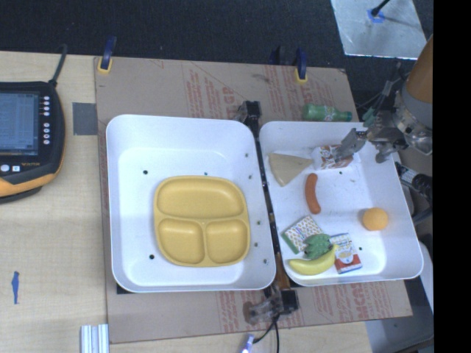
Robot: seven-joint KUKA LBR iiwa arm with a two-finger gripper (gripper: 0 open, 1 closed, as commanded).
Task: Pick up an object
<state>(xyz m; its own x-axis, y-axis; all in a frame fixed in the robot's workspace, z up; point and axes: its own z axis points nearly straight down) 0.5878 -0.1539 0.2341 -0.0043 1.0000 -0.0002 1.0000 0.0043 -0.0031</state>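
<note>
**Small packet at the far edge of the right bin, under the gripper**

Small packet [333,156], white with red and dark print, lies flat on the floor of the right bin [394,190], near its far wall. The gripper [352,143] is just above and beside it, reaching in from the right; whether the fingers are open or closed, or grip anything, cannot be told from this angle.

The right bin holds seven more things, one of each: a pale wedge of cheese [288,168] just left of the packet, a red-orange sausage [313,193] lying lengthwise near the middle, an orange [375,218] alone toward the right wall, and a cluster at the near edge made of a patterned card [301,232], a green broccoli floret [318,245], a yellow banana [310,265] and a small red-and-white box [346,257]. The floret rests on the banana and touches the card.

The left bin [132,160] holds one yellow divided tray [200,220] with three compartments, set near its centre.

Open floor shows in the right bin between the sausage and the orange, and along its right side. On the surface [44,271] outside the bins lie one green bottle [326,112], beyond the far wall, and one teach pendant [26,140] at the far left.
</note>
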